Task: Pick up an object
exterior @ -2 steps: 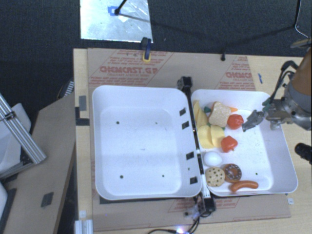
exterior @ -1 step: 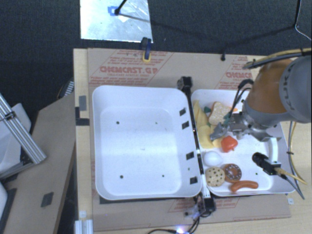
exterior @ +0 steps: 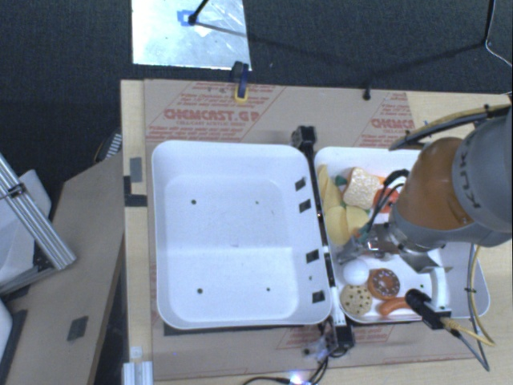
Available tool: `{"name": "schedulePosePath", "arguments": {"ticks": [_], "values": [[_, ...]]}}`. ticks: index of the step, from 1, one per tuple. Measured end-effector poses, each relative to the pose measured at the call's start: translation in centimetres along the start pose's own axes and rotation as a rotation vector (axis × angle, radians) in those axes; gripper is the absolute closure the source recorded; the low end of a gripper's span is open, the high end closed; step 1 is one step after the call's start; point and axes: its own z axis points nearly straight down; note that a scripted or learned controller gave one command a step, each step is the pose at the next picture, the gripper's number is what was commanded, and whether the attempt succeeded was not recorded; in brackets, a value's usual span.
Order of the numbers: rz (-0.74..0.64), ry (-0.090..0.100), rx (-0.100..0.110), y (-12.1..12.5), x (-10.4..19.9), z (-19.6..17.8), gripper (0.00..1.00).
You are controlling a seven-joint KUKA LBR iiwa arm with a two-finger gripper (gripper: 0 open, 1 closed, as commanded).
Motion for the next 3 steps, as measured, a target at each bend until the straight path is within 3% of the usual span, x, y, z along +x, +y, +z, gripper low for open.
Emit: {"name": "schedulePosePath", "arguments": {"ticks": [1, 2, 3], "values": [[-0.001, -0.002, -0.008, 0.3, -0.1, -1.3, 1.00], [-0.014, 0.001, -0.023, 8.5, 8.9, -10.9, 1.00], [-0.012, 0.001, -0.019, 16.3, 16.6, -15.2, 1.00]]}}
